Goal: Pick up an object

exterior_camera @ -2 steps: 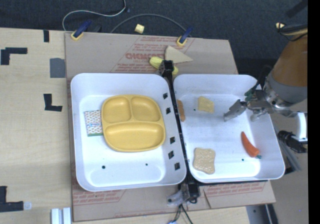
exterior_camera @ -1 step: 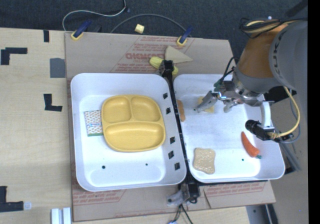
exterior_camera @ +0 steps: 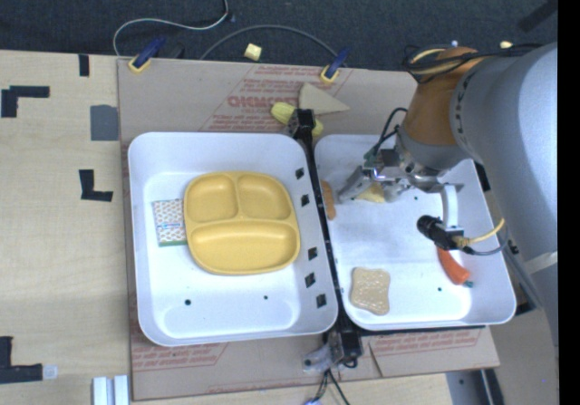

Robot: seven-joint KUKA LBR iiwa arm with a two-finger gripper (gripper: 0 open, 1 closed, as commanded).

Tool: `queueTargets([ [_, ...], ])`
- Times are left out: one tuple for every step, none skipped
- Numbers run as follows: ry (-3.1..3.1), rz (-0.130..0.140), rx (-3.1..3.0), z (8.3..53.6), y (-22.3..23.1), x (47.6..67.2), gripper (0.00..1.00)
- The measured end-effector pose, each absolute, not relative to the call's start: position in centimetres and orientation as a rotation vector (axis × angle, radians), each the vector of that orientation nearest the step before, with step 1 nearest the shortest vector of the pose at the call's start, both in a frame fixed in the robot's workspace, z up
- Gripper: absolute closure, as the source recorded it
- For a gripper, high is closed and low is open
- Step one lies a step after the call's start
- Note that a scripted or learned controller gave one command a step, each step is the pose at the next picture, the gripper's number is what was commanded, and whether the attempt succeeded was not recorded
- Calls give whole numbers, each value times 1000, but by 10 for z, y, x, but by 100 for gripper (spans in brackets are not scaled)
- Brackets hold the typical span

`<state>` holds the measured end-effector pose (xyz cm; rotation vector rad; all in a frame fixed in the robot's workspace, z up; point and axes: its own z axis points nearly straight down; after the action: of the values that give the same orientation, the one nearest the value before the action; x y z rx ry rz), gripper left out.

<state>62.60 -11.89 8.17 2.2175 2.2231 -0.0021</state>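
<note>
Orange marker (exterior_camera: 456, 267) lies diagonally, pointing lower right.

The grey arm (exterior_camera: 517, 113) reaches in from the right, orange band above its wrist. Its tool (exterior_camera: 362, 184) points down and left.

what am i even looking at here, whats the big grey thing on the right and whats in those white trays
The big grey thing is a robot arm with an orange band above its wrist; it reaches in from the right. One fixed camera looks down on the bench at a slant. At the arm's end is its pincer, low over the far end of the right bin. Whether it holds anything is too blurred to tell.

The left bin holds a yellow divided plate with a small patterned card beside it. In the right bin lie a tan toast-like piece near the front and an orange carrot-like piece by the right wall.
</note>
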Motion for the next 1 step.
queueTargets([
  [2222,3,2217,86,-118,669,0],
])
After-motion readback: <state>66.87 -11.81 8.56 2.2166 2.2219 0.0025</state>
